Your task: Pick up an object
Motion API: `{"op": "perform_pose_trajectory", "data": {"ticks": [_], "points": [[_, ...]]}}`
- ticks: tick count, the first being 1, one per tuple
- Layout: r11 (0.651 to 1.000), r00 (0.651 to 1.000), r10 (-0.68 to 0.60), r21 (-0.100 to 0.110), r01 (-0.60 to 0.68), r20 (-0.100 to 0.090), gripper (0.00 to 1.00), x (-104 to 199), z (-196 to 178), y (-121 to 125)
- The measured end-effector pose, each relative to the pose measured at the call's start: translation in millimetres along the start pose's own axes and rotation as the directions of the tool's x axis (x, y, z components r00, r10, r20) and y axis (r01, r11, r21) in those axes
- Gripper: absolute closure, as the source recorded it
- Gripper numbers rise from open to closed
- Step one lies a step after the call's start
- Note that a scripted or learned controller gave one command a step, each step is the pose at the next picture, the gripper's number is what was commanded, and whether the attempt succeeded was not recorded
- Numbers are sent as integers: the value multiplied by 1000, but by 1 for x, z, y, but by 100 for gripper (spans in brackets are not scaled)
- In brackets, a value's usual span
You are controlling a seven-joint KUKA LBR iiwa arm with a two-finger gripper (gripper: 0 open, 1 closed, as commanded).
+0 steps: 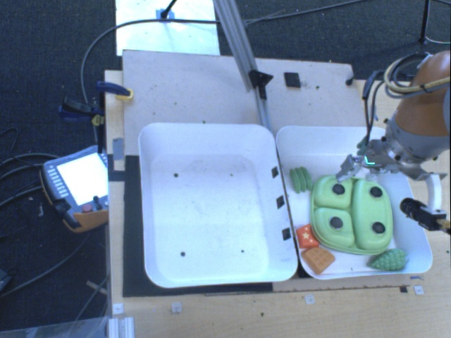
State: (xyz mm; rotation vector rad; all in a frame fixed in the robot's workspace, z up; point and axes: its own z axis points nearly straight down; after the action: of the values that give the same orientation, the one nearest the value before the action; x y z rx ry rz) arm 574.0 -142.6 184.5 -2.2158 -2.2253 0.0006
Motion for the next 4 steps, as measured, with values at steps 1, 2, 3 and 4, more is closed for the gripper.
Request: {"op": "perform_pose_trajectory", "data": {"ticks": [1, 2, 3, 4], "points": [[1000, 1000, 0, -3, 0, 0, 0, 0, -1, 1], [1000, 1000, 3, 2, -3, 0, 0, 1, 62, 1], [1000, 1000, 0, -19, 0, 0, 0, 3, 78, 7], [1000, 1000, -1, -29, 1, -2, 100, 4, 65, 11]]}}
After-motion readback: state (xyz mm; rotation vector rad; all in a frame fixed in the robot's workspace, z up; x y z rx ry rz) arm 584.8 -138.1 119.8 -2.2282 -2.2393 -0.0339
